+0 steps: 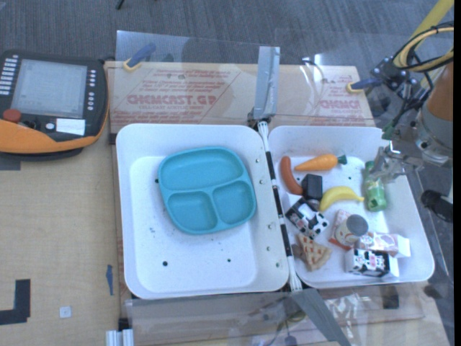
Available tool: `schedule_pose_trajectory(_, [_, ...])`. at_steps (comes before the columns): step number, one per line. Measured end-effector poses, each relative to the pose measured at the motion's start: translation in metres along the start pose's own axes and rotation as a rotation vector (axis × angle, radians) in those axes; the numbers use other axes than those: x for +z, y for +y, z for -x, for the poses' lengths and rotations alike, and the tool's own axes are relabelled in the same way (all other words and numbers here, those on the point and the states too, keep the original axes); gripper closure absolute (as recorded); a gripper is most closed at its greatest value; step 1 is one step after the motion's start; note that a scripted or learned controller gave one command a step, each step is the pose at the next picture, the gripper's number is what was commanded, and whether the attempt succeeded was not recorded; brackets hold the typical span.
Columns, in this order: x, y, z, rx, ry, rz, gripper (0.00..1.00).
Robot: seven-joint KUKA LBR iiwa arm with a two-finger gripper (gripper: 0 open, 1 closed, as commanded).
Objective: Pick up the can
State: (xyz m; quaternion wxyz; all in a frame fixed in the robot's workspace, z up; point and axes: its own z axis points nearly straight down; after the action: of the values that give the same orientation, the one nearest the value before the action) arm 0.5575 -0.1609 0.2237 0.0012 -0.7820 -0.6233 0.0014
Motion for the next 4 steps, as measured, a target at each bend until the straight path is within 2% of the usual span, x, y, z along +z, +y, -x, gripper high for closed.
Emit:
schedule_pose_trajectory(2, [-0.016, 0.0, 0.0, -0.002, -0.002, -0.006, 1.0])
schedule_pose_trajectory(3, [-0.069, 0.02, -0.004, 0.062, -0.001, 0.0, 1.0])
schedule_pose_trajectory(4, [-0.022, -0.07, -0.023, 0.07, 0.0, -0.004, 1.0])
